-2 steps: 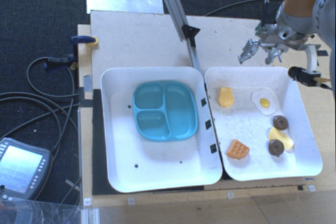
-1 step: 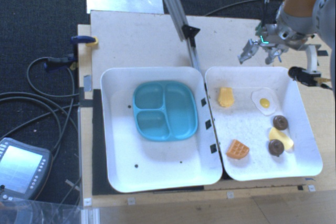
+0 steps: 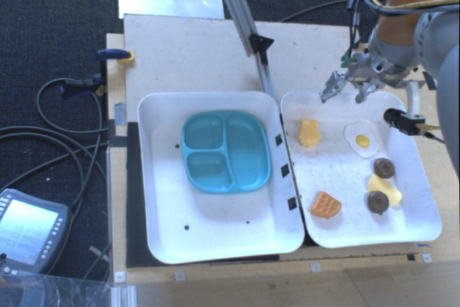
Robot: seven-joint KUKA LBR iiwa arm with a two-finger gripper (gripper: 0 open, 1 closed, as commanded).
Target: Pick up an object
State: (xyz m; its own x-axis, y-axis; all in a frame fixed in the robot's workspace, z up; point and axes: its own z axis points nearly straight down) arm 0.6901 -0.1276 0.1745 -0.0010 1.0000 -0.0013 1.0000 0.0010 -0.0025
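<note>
Hand [image 3: 348, 88] hangs over the far rim of the right bin [image 3: 424, 216], fingers spread open, nothing between them, touching nothing. Left bin [image 3: 154, 226] carries a teal divided plate [image 3: 226, 152], off target. Pickable items all lie nearer the camera than the hand, inside the right bin: yellow block [image 3: 309, 133] closest, just down-left of the fingers; fried egg toy [image 3: 361, 139] almost straight below; waffle [image 3: 325, 205], two chocolate donuts [image 3: 384, 168] and a yellow piece [image 3: 388, 189] farther off. Block's long axis looks roughly upright in view.
</note>
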